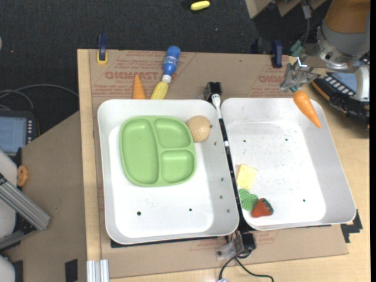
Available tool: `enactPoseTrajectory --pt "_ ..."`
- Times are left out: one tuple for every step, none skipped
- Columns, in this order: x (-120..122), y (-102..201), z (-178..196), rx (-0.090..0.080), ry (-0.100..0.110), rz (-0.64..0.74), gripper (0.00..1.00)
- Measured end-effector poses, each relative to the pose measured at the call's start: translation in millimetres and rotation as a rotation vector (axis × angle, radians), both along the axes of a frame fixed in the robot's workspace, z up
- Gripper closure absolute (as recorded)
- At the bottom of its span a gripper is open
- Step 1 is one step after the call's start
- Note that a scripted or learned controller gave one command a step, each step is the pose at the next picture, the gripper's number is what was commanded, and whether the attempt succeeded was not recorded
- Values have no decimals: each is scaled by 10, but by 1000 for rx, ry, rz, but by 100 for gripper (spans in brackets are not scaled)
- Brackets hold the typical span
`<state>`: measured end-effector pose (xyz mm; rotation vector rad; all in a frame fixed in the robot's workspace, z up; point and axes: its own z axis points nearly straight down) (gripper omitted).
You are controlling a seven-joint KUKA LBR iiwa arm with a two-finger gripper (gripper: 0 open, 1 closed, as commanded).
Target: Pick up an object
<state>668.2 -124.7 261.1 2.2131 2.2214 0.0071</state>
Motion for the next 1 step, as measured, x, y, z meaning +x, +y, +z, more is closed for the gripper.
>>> enactPoseTrajectory --pt "-603 258 79 3 11 -3 100"
